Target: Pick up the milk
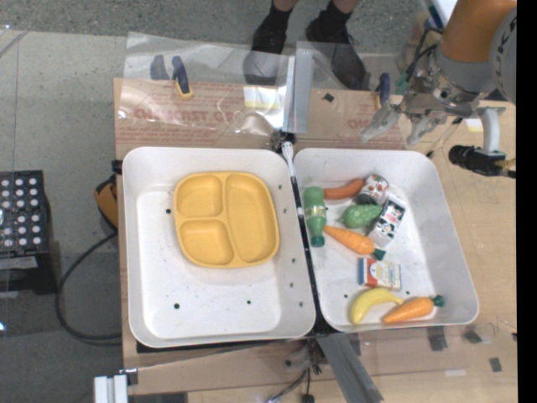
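A: Item one?
B: White milk carton with black cow patches, lying tilted in the right white bin, beside a green leafy vegetable and an orange carrot.
A: Left white bin?
B: Yellow three-compartment plastic tray.
A: Tool?
B: Two-finger gripper, above the bin's far edge, well apart from the carton, fingers spread, gripping nothing.

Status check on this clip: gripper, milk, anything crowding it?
Gripper above right bin's far rim, open, holding nothing. Milk carton lying in right bin, untouched. Crowded: green vegetable and carrot against its left side.
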Tool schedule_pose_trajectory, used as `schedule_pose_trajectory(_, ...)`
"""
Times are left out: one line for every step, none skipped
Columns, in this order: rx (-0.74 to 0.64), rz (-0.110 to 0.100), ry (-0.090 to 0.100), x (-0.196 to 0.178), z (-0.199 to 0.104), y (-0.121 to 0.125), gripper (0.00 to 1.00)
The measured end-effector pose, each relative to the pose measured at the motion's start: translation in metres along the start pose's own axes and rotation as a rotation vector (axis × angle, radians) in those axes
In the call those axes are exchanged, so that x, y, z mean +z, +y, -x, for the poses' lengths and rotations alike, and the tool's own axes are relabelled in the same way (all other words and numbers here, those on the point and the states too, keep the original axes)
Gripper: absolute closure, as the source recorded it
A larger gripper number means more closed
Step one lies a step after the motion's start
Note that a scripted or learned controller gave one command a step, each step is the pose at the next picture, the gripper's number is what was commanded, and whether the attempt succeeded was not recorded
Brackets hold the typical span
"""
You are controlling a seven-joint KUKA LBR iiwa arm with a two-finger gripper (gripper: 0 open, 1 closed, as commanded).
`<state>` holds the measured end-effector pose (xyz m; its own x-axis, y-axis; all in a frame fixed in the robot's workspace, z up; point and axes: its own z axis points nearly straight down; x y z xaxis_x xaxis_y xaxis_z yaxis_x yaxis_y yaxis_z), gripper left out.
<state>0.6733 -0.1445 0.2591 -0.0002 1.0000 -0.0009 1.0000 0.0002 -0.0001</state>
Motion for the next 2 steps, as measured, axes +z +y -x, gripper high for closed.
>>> schedule_pose_trajectory(-0.093, 0.009, -0.003, 0.156, 0.021, -0.008, 0.00)
schedule_pose_trajectory(-0.329, 0.000, 0.001, 0.163, 0.041, -0.100, 0.00)
